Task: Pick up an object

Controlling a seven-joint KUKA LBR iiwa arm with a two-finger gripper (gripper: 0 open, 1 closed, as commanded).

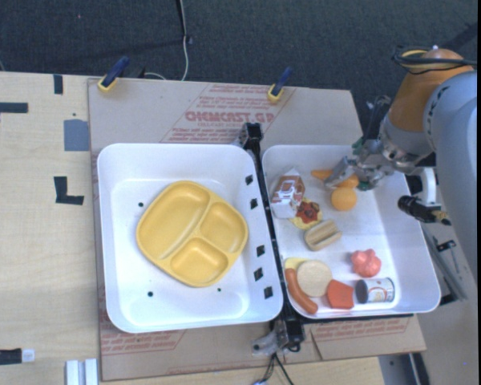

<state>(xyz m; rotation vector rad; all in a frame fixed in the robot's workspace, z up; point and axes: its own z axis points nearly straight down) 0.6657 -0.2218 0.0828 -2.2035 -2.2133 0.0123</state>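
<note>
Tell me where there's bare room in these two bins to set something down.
The left bin has bare floor all round the yellow divided plate, widest along its near and left edges. In the right bin, a small bare patch lies between the orange ball and the pink toy. Its near-left corner is crowded, and the gripper hovers over the far end.

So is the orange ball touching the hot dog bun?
Apart. The camera view shows bare white bin floor between the orange ball and the hot dog bun.
</note>
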